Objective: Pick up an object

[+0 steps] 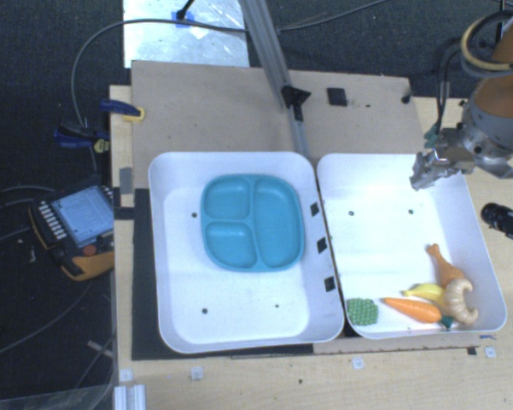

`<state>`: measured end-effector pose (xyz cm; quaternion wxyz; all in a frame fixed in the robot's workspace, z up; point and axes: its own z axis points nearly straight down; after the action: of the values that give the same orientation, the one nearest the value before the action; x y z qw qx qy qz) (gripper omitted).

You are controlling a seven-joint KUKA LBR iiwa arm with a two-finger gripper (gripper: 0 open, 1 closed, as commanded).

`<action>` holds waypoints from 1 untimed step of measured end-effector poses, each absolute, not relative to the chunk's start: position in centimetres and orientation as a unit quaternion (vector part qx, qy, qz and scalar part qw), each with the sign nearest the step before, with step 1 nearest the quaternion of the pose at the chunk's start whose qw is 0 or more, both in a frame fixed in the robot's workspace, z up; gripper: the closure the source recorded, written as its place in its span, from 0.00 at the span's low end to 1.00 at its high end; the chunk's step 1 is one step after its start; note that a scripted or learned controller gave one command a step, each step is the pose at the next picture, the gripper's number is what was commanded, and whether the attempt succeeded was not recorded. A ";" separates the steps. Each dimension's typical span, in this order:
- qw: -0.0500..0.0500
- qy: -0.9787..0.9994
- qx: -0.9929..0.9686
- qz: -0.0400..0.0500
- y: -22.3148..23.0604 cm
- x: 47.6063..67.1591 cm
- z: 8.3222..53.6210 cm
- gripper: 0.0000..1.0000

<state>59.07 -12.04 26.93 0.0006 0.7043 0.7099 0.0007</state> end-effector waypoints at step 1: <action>-0.001 0.710 0.704 0.000 -6.3 57.9 25.4 1.00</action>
<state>57.86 -6.25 25.38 -0.0006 0.7038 0.7104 0.0002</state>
